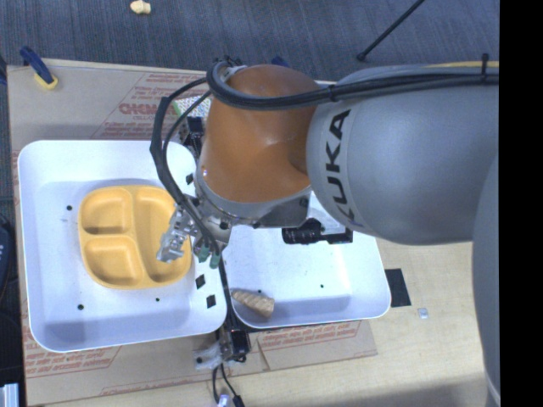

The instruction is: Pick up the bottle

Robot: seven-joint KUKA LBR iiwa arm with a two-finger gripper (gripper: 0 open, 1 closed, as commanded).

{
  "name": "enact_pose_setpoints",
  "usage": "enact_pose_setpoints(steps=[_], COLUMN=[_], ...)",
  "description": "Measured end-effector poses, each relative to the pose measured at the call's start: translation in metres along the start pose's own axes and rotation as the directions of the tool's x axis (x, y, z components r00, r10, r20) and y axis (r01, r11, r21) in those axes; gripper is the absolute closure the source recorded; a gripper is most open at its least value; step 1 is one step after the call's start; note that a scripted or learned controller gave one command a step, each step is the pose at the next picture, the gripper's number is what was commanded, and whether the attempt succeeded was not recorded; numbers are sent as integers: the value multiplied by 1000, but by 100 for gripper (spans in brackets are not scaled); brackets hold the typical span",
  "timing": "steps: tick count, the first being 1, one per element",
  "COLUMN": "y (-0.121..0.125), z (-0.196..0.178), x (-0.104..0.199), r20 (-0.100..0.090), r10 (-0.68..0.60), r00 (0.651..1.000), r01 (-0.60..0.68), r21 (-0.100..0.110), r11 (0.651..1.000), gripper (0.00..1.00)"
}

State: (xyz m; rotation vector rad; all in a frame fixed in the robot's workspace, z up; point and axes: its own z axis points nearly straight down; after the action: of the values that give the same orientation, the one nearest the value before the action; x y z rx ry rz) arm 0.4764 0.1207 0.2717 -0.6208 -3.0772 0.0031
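The bottle was a small tan thing with one paler end. It was too small to see well. It lay on its side in the right bin, in the front left corner, close to the wall.

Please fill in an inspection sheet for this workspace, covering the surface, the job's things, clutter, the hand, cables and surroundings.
Surface: two shallow white bins, left bin and right bin, side by side on a cardboard sheet.
Job's things: no bottle seen; the arm covers much of the right bin.
Clutter: yellow divided tray in the left bin; small brown object at the right bin's front edge.
Hand: hand over the tray's right edge; finger state cannot be told.
Cables: black cables looping over the orange band.
Surroundings: blue clamp at the cardboard's corner; small yellow object on grey carpet.
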Motion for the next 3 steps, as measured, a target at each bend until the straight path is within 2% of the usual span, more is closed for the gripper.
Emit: enact_pose_setpoints(steps=[1, 2, 3], y=[78, 78, 86], z=[20, 9, -7], x=[33, 33, -34], r20=[2, 2, 5], r10=[-53, -56, -371], r00=[999, 998, 928], r01=[53, 56, 372], r21=[-2, -1, -1], r11=[999, 998, 928], gripper=[100, 100, 100])
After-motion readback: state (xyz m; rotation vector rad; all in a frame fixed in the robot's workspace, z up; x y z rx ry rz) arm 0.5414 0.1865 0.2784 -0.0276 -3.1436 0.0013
